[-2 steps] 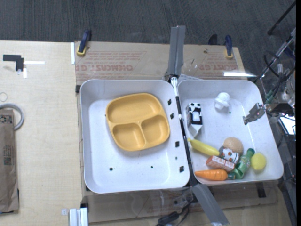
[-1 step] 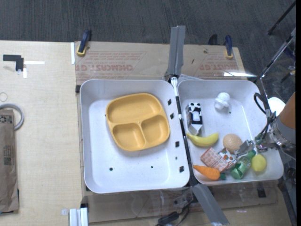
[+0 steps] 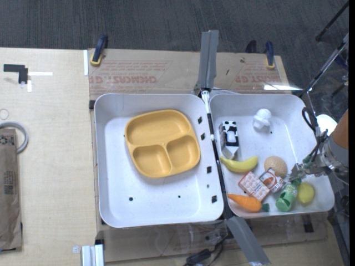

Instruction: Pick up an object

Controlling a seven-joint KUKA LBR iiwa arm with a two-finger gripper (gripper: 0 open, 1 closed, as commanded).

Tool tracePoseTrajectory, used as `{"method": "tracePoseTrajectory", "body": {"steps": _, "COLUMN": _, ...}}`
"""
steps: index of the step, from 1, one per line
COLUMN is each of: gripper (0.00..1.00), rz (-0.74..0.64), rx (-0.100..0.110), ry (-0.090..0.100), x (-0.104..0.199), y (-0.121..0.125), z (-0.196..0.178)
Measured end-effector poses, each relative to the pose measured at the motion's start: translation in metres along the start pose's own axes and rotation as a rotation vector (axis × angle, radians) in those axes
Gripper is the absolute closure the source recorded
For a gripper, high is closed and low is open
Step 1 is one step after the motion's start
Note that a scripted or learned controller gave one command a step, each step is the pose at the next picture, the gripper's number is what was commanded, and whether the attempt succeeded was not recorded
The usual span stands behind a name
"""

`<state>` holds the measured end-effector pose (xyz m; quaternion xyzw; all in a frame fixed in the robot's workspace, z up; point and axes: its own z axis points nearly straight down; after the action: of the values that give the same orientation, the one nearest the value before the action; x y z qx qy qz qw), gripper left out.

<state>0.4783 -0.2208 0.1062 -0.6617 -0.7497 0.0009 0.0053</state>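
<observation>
Gripper point(image 3: 299, 170) low in right bin point(image 3: 294, 101), can't tell its state; bottle point(image 3: 287, 198), lemon point(image 3: 305, 193), bun point(image 3: 275, 165) packed tight beside it, so it may nudge them or grab two.

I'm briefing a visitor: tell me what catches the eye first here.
The yellow divided plate stands out, alone in the left bin. Next, the cluster of toy food in the right bin: a banana, a carrot and a green bottle, with the gripper just above the bottle.
</observation>
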Motion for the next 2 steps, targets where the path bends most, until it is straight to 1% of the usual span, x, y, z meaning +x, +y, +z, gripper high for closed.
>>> {"method": "tracePoseTrajectory", "body": {"steps": 1, "gripper": 1.0, "rz": 0.448, "rx": -0.004, "ry": -0.006, "x": -0.001, "y": -0.001, "z": -0.104}}
{"method": "tracePoseTrajectory", "body": {"steps": 2, "gripper": 1.0, "rz": 0.404, "rx": -0.001, "ry": -0.003, "x": 0.003, "y": 0.026, "z": 0.002}}
